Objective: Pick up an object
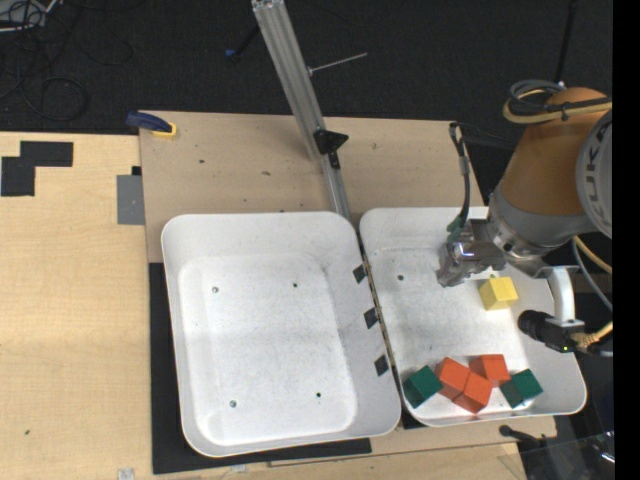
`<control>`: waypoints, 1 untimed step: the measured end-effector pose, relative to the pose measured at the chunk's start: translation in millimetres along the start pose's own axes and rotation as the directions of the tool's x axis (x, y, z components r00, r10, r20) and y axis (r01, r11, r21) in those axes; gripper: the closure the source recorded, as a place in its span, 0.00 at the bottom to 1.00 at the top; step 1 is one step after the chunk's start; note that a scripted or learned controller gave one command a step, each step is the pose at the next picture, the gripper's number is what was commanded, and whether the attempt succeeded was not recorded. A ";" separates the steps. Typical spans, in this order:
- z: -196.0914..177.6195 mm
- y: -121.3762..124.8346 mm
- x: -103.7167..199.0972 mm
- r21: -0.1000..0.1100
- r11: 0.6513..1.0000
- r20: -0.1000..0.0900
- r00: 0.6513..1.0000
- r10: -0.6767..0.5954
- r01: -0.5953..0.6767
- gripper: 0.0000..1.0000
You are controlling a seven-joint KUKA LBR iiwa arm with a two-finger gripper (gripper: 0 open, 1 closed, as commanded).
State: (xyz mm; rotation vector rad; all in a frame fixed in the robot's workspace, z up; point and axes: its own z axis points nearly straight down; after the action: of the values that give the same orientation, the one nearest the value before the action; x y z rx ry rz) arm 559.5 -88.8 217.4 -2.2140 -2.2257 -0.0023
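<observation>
Yellow block lies in the right bin, just beside the gripper at its four o'clock; I cannot tell the gripper's opening.

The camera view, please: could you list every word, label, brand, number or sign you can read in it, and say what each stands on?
"UK": large dark letters on the grey arm casing at the right edge, cut off by the frame, so the full word cannot be read.
No other readable text: the two white bins, the coloured blocks, the yellow block and the bench carry no lettering that I can make out.
</observation>
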 end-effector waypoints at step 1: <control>-8.1 14.3 54.3 0.001 1.000 0.002 1.000 0.001 -0.001 1.00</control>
State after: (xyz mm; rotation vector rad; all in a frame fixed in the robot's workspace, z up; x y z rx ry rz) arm 573.5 -34.5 225.7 -2.2154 -2.2252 0.0020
